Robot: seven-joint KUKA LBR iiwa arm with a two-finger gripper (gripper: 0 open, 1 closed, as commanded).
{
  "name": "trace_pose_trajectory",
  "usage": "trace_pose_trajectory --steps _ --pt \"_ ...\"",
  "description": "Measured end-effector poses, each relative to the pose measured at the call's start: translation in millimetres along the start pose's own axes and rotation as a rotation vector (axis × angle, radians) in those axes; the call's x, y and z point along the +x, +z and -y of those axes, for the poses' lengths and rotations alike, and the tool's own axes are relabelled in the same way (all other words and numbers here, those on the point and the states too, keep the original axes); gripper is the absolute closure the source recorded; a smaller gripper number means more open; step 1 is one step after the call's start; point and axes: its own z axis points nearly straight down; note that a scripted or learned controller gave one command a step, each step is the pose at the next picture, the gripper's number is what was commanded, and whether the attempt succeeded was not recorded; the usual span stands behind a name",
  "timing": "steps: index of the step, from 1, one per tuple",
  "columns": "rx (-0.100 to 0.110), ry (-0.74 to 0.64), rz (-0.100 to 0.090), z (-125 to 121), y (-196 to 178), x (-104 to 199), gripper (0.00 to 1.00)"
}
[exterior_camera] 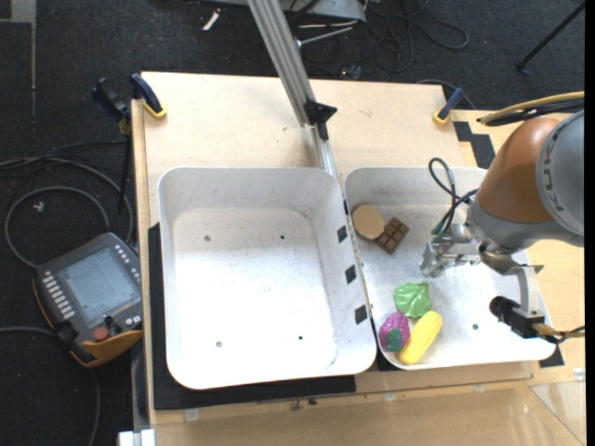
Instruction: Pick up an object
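The right bin (409,186) holds a round tan disc (368,220) and a brown chocolate-bar piece (393,235) near its back left. A green crumpled item (412,299), a magenta item (394,329) and a yellow banana-like item (421,335) cluster at its front left. My gripper (439,263) hangs over the middle of the right bin, right of the chocolate piece and above the green item. Nothing shows between its fingers.
The left bin (167,249) sits beside the right one, with a divider edge (349,249) between them. A slanted metal pole (284,49) crosses the bench's back. Clamps (147,96) mark the bench corners. A teach pendant (88,291) lies left of the bench.
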Motion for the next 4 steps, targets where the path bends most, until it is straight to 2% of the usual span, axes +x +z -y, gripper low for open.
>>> trace_pose_trajectory --steps 1,3,4 --pt "-0.003 -0.002 0.002 4 -61 -3 1.00" --pt "-0.005 -0.005 0.002 -7 -163 4 1.00" --pt "0.002 -0.008 -0.001 1 -165 53 1.00"
